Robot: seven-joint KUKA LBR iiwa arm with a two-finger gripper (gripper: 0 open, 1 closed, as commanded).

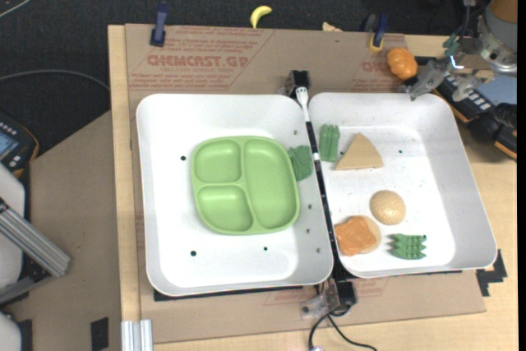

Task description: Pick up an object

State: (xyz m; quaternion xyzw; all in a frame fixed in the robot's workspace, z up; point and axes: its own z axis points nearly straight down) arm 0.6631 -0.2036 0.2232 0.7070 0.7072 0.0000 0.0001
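Hovering claw (pixel 427 80) beyond right bin (pixel 460 177), beside orange ball (pixel 402 62).

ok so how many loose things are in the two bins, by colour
green: 4 (divided plate, piece by the plate, piece at the right bin's left wall, pea pods)
tan or beige: 2 (wedge, round bun)
orange: 1 (flat piece)
total: 7
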